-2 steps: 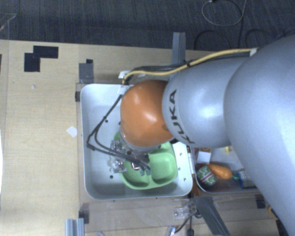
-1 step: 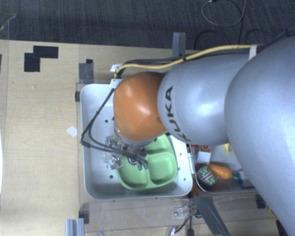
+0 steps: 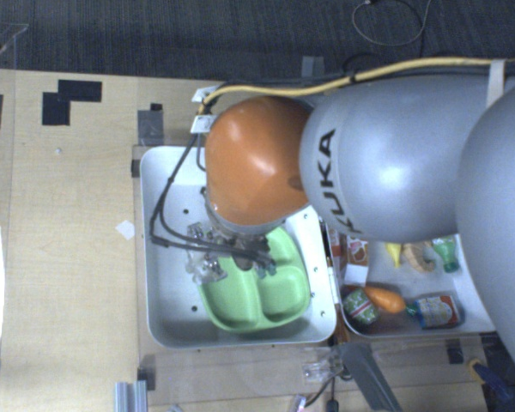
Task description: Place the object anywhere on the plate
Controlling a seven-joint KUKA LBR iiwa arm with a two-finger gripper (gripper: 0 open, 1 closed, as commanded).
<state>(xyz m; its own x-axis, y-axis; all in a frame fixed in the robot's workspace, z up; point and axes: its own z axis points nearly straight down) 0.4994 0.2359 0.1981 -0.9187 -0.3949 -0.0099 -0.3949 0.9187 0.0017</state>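
The grey arm with its orange wrist band [image 3: 253, 166] is reaching in over the left shallow white bin [image 3: 167, 303], and its pincer [image 3: 232, 254] is hanging directly above the pale green divided plastic plate [image 3: 279, 303] lying in that bin. The wrist and cable bundle are covering the tool from above, so I cannot tell whether it is clenched, released, or carrying anything.

No separate object is sitting clearly on the plate. The candidates are lying in the right white bin [image 3: 412, 329]: an orange carrot-shaped piece [image 3: 384, 299], a small dark round can with a red and green label [image 3: 359, 307], a small bottle with a red label [image 3: 433, 310], and yellowish and green items [image 3: 425, 254] nearer the back, half hidden by the arm.

Judging from this, the step is either a release over the plate or the end of a descent. To do it well, the arm should be lowering until the tool is just above one of the plate's compartments, staying inside the raised rim and away from the centre ridge, so the thing is settling flat rather than rolling off into the bin.
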